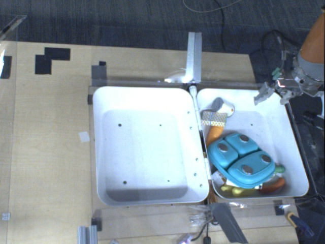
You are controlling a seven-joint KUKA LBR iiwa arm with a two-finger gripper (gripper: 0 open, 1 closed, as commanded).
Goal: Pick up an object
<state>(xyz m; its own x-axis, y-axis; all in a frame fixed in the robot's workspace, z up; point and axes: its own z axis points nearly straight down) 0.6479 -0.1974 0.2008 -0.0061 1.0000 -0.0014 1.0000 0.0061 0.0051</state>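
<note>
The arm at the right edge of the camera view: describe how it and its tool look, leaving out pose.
The arm shows an orange band above a grey wrist section. Below it sits the tool, a cluster of grey metal parts with pale angular pieces, a small red spot and a small green one near its middle. Dark cables loop beside the wrist. Finer detail is too small to make out.

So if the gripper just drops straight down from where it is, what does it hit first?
Probably the bare floor of the right bin near its back right corner. The gripper hangs there, clear of the blue toy, though depth is uncertain.
</note>
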